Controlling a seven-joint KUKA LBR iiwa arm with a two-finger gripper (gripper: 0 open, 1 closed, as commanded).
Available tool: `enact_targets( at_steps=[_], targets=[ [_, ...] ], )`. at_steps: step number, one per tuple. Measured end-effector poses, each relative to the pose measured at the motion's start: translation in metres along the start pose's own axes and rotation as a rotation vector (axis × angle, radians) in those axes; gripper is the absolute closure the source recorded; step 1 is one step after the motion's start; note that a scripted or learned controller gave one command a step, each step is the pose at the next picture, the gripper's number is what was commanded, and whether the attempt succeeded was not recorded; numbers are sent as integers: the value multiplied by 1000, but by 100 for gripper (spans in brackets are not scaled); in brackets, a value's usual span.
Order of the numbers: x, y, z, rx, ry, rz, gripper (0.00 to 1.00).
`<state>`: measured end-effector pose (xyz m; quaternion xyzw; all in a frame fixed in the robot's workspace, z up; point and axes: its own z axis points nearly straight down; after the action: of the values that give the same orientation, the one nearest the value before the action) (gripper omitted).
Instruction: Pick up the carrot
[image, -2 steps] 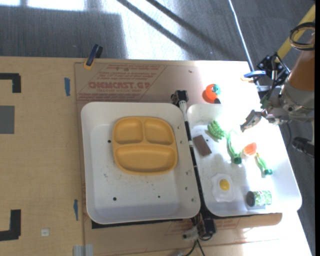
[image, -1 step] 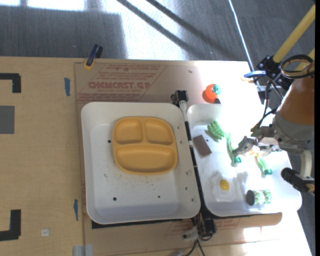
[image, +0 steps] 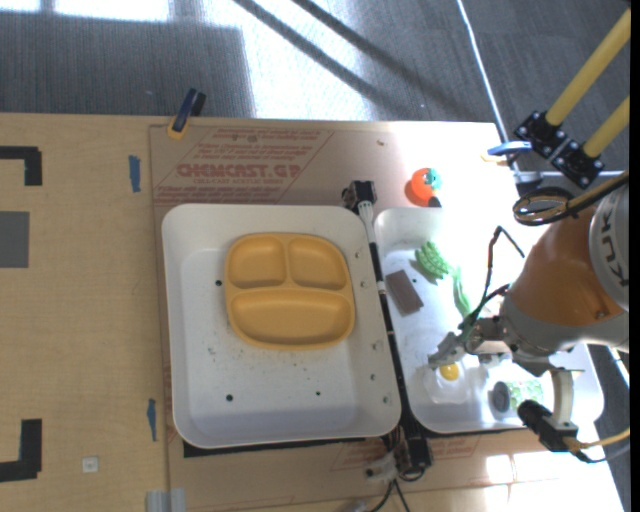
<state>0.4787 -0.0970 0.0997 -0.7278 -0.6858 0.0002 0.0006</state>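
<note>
The gripper (image: 449, 352) hangs low in the right bin (image: 392, 222), near its front; glare hides whether it is spread or closed. A small yellow piece (image: 450, 373) lies just beside it, not gripped. Farther back lie a green toy (image: 436, 260) and a brown block (image: 404, 290). The carrot (image: 424, 187), if the small orange thing is it, sits on the bench beyond the bin. A plate (image: 290, 290) rests in the left bin (image: 200, 400).

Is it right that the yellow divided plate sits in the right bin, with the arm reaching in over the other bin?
Not quite. The camera view shows the yellow divided plate in the left bin, not the right one. The arm reaches in over the right bin.
</note>
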Motion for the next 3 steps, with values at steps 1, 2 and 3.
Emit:
enact_targets(
  at_steps=[1, 2, 3],
  targets=[
    [0, 1, -10, -3, -1, 2, 100],
    [15, 4, -85, -2, 0, 379, 100],
    [36, -1, -85, -1, 0, 807, 100]
  ],
)
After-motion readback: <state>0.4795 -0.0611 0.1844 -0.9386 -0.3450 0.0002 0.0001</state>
